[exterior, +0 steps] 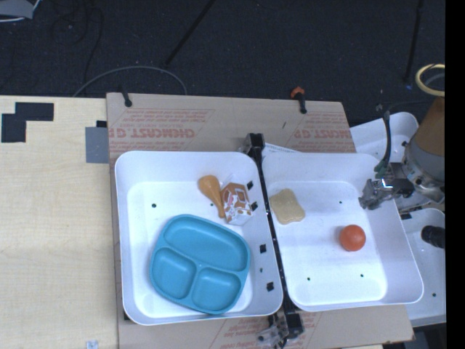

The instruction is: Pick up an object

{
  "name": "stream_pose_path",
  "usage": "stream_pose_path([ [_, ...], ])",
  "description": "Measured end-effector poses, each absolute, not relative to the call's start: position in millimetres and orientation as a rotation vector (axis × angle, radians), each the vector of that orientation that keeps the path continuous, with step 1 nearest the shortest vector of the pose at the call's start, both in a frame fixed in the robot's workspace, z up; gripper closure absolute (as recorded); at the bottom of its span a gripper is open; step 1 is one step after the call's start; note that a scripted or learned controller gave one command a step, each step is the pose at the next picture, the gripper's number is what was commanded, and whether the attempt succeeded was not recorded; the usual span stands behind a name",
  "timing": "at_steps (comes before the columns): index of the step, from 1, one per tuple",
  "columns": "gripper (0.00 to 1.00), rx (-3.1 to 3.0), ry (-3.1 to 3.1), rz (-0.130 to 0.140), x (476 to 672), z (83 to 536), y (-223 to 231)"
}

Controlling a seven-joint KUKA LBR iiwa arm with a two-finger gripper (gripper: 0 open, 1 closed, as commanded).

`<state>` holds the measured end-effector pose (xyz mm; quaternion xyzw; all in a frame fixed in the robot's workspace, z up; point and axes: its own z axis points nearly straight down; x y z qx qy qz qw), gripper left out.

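A: Had anything been picked?
B: No. The red ball (352,238) lay in the right bin (407,267), near its right wall, untouched. The gripper (375,192) hovered at that bin's right rim; its finger state I couldn't tell.
A: So the whole grasp remained.

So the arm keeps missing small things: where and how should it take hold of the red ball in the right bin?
Probably straight down from above, fingers closing across the widest middle of the red ball. It is round, so no side is better, and it sits alone on the floor of the right bin, apart from the beige piece and the walls.
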<state>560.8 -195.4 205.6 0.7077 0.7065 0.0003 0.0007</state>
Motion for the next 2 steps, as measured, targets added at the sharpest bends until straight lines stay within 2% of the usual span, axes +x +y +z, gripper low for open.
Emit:
stream_pose_path([
  [1,1.00,2.217,2.222,0.002,561.5,253,-196],
  [2,1.00,2.220,2.229,-0.001,559.1,249,-151],
])
